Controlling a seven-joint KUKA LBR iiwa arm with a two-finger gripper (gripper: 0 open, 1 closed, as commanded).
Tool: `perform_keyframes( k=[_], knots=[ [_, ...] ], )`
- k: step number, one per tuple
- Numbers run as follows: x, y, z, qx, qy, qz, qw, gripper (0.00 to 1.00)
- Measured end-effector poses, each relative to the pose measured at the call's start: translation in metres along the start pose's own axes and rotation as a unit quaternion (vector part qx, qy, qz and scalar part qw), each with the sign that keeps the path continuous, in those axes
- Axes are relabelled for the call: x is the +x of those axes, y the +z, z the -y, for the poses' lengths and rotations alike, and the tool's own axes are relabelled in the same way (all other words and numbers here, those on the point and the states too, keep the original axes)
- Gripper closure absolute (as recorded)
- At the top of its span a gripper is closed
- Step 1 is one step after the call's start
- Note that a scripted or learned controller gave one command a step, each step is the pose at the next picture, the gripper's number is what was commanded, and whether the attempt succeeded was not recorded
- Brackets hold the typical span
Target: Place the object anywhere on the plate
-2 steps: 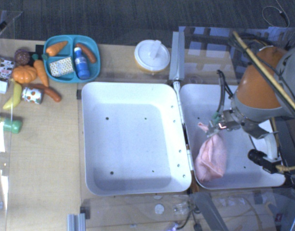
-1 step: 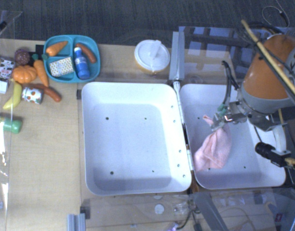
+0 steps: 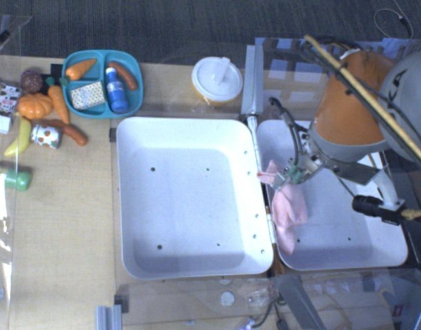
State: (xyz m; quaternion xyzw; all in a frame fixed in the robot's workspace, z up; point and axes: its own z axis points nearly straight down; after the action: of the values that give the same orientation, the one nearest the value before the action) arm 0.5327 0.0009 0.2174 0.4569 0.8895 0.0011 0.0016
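Observation:
A pink cloth [image 3: 288, 210] hangs bunched at the left side of the right bin [image 3: 354, 246], one corner reaching toward the wall between the bins. My gripper [image 3: 293, 176] is right at the cloth's top edge and looks shut on it, with the orange-banded wrist above it to the right. The blue divided plate [image 3: 131, 66] sits far off on the bench at the back left. It carries a toy carrot [image 3: 81, 68], a blue bottle [image 3: 116, 90], a sausage and a checked piece.
The large left bin [image 3: 189, 198] lies between the cloth and the plate. A white lidded tub [image 3: 217, 79] stands behind it. Toy foods, a small can [image 3: 45, 136] and a green piece [image 3: 14, 179] are scattered at the bench's left edge. Cables and a black bracket [image 3: 375, 208] cross the right bin.

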Motion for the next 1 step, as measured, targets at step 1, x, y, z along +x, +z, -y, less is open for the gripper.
perform_keyframes(
  k=[1],
  knots=[
    [0.0289, -0.0091, -0.0367, -0.001, -0.199, 0.000, 0.9800, 1.00]
  ],
)
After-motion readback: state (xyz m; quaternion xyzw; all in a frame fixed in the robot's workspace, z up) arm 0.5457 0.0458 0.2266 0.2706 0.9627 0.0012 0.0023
